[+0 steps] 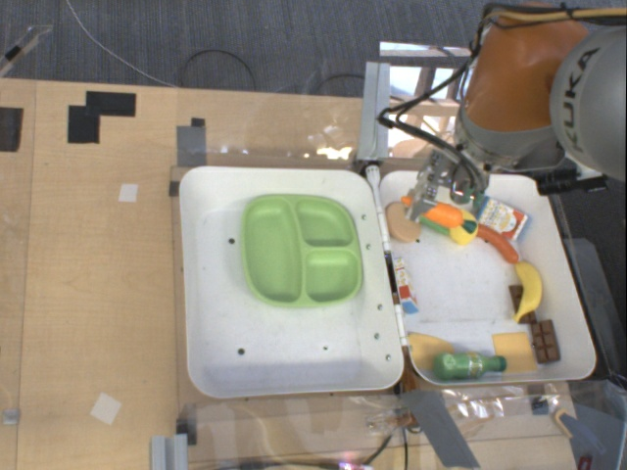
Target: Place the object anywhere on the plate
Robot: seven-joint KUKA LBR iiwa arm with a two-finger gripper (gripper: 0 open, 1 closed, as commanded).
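— What does the robot's body look like?
— A bulky, rounded grey metal arm [588, 86] with a broad glossy orange band [514, 71] above its wrist, and dark lettering on the grey shell.
— Any cables?
— Thin black cables [421, 116] loop beside the wrist, above a small silvery metal two-finger gripper [429, 202].

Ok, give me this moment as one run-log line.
arm: over right bin | gripper: low among toy food, by carrot | grasp: cannot tell | plate: left bin, nothing on it
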